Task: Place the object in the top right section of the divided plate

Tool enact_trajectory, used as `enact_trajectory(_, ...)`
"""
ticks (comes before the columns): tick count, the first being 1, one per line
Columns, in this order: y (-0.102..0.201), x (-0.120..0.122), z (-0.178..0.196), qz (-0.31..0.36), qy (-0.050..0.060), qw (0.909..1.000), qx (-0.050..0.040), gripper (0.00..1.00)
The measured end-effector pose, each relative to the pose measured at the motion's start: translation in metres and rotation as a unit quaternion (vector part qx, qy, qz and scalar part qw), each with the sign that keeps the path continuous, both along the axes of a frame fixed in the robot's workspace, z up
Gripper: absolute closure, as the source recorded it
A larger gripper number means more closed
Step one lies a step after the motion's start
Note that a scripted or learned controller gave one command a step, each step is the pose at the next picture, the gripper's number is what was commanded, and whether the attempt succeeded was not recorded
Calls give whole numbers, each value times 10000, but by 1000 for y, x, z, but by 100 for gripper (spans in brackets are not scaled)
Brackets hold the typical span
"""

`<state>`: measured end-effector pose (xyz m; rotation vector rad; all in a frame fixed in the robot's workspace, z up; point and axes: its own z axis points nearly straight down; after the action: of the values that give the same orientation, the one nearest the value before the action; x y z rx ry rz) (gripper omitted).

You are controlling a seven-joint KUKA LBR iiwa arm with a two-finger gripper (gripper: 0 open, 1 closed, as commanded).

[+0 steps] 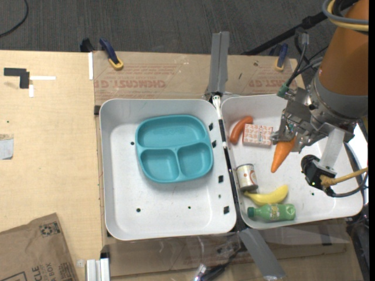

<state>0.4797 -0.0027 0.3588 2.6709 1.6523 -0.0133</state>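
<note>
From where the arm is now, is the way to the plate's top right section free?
Probably yes. The gripper is over the right bin with the carrot hanging below it. The teal divided plate lies open in the left bin, nothing on it; only the bins' adjoining walls lie between.

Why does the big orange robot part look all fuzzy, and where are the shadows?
In the camera view, the arm sits closest to the lens, so it looks soft; the teal plate and carrot are sharp. Lighting is even, with faint shadows by the plate and some glare on the white bin.
</note>
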Motion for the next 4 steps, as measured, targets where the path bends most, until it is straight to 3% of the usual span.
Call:
enact_trajectory(1, 92, 0, -132, 23, 7, 10000, 5, 100)
enact_trajectory(2, 110, 0, 80, -131, -1, 9999, -11, 100)
enact_trajectory(3, 110, 0, 80, -135, 0, 9999, -10, 0)
enact_trajectory(4, 111, 2, 86, -119, 40, 9999, -49, 100)
